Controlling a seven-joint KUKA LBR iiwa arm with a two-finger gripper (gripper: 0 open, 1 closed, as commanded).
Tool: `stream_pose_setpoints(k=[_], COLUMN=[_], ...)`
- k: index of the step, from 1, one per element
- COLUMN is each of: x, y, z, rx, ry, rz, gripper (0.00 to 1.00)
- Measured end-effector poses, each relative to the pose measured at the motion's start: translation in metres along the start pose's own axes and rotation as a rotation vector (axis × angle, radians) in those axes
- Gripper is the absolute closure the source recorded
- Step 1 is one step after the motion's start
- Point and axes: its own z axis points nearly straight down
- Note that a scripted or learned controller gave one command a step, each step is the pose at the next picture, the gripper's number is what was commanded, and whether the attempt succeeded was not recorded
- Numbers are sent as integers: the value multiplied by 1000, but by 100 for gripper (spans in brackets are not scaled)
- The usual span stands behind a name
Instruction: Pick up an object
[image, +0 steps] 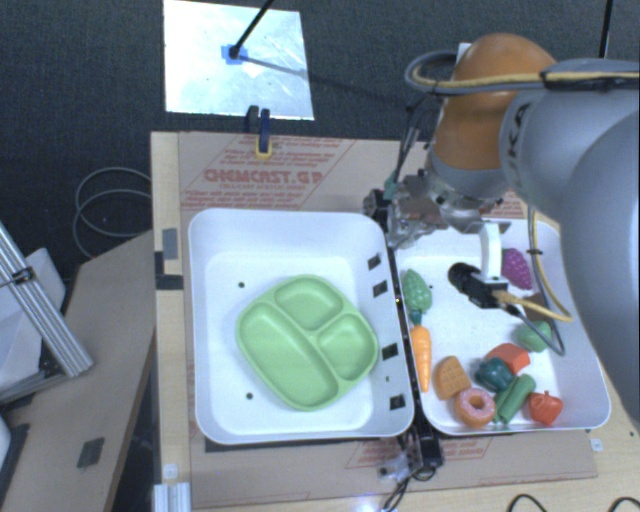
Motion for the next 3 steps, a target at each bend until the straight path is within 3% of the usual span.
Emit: stream_pose_setpoints(k=[1,2,3], x=[38,46,43], y=[28,37,26], z=[14,-3,13], rx=[0,0,3], ry=[-1,-1,-2], rz=[2,3,8], gripper=[100,100,100])
